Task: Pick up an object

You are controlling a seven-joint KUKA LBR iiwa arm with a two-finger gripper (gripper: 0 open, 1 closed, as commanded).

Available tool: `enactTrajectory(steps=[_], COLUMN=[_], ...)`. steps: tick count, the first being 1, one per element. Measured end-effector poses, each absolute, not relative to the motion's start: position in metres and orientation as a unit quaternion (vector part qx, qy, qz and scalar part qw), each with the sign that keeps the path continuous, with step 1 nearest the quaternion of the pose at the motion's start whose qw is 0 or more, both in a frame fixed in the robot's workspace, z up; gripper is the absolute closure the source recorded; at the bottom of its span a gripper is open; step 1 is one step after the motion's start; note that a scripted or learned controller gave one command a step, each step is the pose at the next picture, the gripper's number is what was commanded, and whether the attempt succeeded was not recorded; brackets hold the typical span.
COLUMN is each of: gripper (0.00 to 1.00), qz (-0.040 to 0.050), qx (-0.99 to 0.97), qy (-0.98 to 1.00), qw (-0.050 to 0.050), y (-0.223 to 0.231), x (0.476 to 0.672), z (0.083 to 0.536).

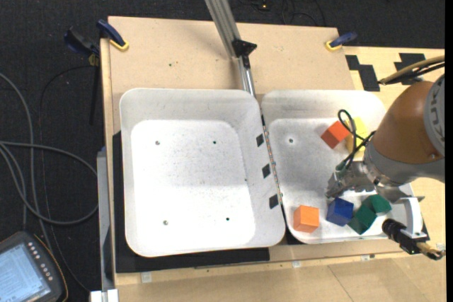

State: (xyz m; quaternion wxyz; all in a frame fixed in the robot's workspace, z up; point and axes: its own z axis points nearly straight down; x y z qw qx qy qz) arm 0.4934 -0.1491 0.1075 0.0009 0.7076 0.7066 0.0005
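Note:
The right bin (297, 152) holds several blocks. An orange block (334, 134) lies at the back beside a yellow piece (356, 129). Along the front wall sit an orange cube (306, 218), a blue cube (340, 211) and a green block (368, 214). My gripper (341, 187) hangs low in the right bin, just above and behind the blue cube and left of the green block. The wrist with its orange band (407, 125) covers the bin's right side. I see nothing held in the gripper.
The left bin (187, 166) sits beside the right one, with a shared ridge between them. A slanted metal pole (216, 0) crosses the back of the bench. Blue clamps (110, 30) grip the board's far corners. Cables lie on the dark floor.

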Motion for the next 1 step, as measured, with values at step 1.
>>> enactTrajectory(steps=[1], gripper=[1.0], qz=[0.0014], qx=[0.706], qy=[0.708], qw=[0.003], y=[-0.1407], x=[0.4956], z=[0.1541])
